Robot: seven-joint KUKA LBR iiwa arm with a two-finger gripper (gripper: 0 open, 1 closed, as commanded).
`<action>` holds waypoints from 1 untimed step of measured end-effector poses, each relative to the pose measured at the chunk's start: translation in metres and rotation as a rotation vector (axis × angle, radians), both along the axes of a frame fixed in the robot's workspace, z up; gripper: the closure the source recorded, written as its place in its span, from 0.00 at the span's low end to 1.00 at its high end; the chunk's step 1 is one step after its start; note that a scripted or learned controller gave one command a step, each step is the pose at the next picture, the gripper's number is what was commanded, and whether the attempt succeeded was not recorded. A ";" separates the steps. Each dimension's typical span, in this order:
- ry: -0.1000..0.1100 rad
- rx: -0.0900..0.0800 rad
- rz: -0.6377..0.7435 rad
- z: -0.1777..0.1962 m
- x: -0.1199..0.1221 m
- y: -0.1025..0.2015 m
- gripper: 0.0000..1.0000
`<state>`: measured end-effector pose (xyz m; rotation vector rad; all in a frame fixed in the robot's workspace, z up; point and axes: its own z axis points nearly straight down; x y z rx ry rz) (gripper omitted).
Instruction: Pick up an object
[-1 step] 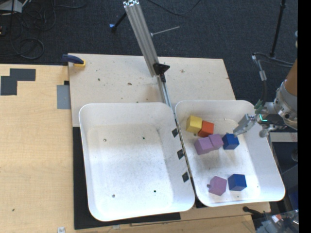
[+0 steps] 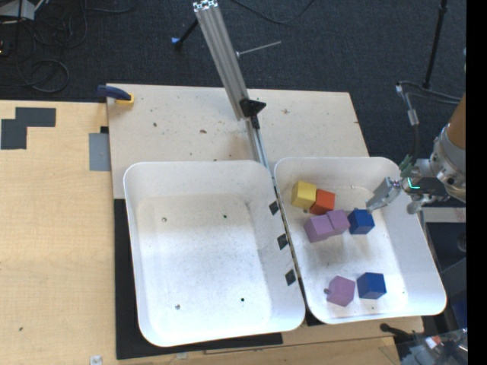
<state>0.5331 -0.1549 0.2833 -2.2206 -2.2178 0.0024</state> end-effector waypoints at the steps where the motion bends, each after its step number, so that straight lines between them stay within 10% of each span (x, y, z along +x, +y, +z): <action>1: 0.004 0.001 0.001 -0.044 -0.001 0.003 0.00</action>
